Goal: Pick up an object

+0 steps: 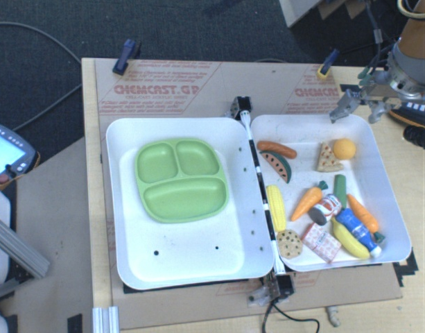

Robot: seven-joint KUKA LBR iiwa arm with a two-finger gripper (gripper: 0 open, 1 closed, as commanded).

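The right bin (385,179) holds several toy foods: a sausage (276,148), a watermelon slice (276,165), a cheese wedge (328,159), an orange (345,148), a corn cob (275,209), a carrot (307,201), a small can (326,209), a cookie (289,243), a blue bottle (356,229) and a banana (351,241). My gripper (356,112) hangs over the far right rim of this bin, above and behind the orange. It is open and nothing sits between its fingers.
The left bin (129,248) holds a green divided plate (181,179). A black clamp (241,105) sits at the far end of the seam between the bins. Blue clips (125,56) hold the cardboard base at the back.
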